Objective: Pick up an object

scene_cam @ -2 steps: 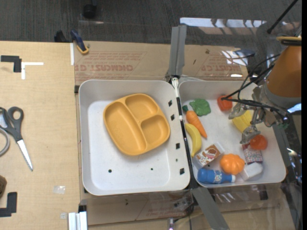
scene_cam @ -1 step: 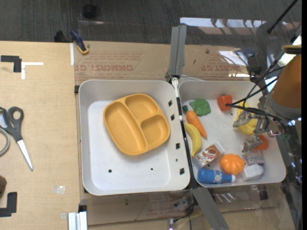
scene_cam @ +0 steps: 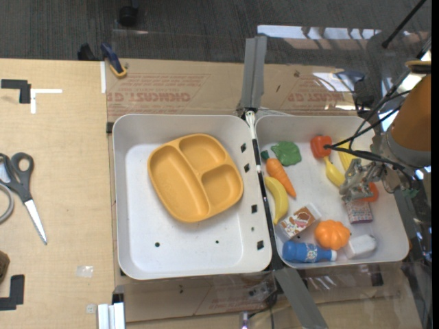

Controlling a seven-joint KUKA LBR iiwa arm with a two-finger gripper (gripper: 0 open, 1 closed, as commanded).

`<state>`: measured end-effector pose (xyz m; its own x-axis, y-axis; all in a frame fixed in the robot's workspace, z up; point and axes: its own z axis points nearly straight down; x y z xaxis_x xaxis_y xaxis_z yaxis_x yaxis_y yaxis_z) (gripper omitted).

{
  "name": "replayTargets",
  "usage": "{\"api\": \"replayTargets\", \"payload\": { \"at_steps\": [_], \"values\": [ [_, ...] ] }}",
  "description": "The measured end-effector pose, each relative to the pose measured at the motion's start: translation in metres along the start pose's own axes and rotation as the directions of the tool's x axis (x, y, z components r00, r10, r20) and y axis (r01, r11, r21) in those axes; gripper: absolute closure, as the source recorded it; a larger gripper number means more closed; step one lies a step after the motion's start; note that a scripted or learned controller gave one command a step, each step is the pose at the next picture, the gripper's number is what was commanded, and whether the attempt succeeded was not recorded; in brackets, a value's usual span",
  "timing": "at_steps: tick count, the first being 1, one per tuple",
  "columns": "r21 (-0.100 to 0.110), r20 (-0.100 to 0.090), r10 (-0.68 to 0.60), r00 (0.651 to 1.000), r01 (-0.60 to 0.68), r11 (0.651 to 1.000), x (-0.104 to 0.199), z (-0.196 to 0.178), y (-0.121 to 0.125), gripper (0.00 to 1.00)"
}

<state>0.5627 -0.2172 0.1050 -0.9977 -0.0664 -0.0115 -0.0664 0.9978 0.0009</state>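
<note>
Left bin (scene_cam: 130, 252): holding one orange divided plate (scene_cam: 196, 176).
Right bin (scene_cam: 392, 252): holding one banana (scene_cam: 277, 196), one carrot (scene_cam: 280, 175), one blue bottle (scene_cam: 309, 253), one small pumpkin (scene_cam: 333, 234), one snack packet (scene_cam: 298, 223).
Gripper (scene_cam: 355, 189): hanging low in the right bin; jaw state hard to make out.

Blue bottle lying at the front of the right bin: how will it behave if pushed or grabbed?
The blue bottle lies on its side and looks round-bodied, so a push would probably roll it. Its surface looks smooth and glossy, so it may slip in a pinch. An orange pumpkin toy sits right beside it and would probably get nudged too.
</note>
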Motion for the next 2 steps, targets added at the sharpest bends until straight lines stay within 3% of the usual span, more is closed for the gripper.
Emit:
{"api": "replayTargets", "payload": {
  "at_steps": [1, 2],
  "values": [
    [0.000, -0.001, 0.000, 1.000, 0.000, 1.000, 0.000, 0.000, 0.000, 0.00],
    [0.001, -0.008, 0.047, 0.999, -0.047, 0.999, 0.033, 0.013, -0.001, 0.00]
  ]
}}
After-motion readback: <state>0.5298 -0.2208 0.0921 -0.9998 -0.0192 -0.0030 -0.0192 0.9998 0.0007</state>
